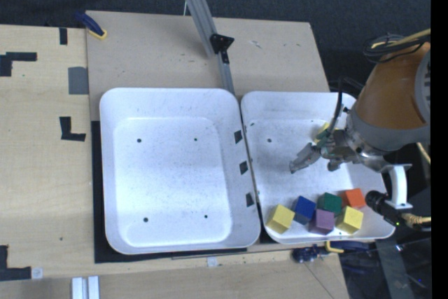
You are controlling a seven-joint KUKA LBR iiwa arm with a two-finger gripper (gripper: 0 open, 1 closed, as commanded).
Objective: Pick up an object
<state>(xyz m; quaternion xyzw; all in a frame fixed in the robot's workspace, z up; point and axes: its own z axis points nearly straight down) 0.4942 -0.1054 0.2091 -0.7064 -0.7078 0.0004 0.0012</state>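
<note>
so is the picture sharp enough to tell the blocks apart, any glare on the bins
Camera view: soft but usable; the blocks in the right bin read as separate colours. The left bin is bright, nearly washed out, with dark speckling. The gripper is blurred.

Metal pole (198, 0) above white bins (168, 103).

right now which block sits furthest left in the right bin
The yellow block, at the left end of the cluster, beside the blue block. A second yellow block sits further right.
</note>
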